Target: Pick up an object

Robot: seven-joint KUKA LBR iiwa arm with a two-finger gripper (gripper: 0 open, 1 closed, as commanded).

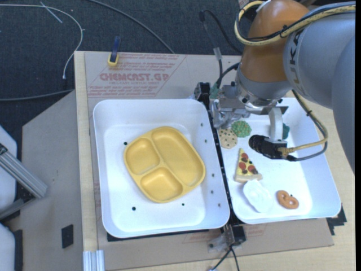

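The right bin (316, 168) holds several small things. A tan speckled cookie (228, 138) lies by its left wall, with a green bumpy piece (242, 129) just beside it. Further forward lie a pizza slice (246, 166), a white crumpled piece (258, 195) and an orange pretzel (287, 199). My gripper (224, 116) hangs at the bin's far left corner, just above and behind the cookie and the green piece. The wrist body hides its tips, and nothing visibly sits between them.
The left bin (110, 151) carries a yellow three-compartment tray (163, 162). A black part with a yellow cable (268, 146) hangs off the arm over the right bin's middle. The arm's orange band (271, 38) and grey body cover the far right.
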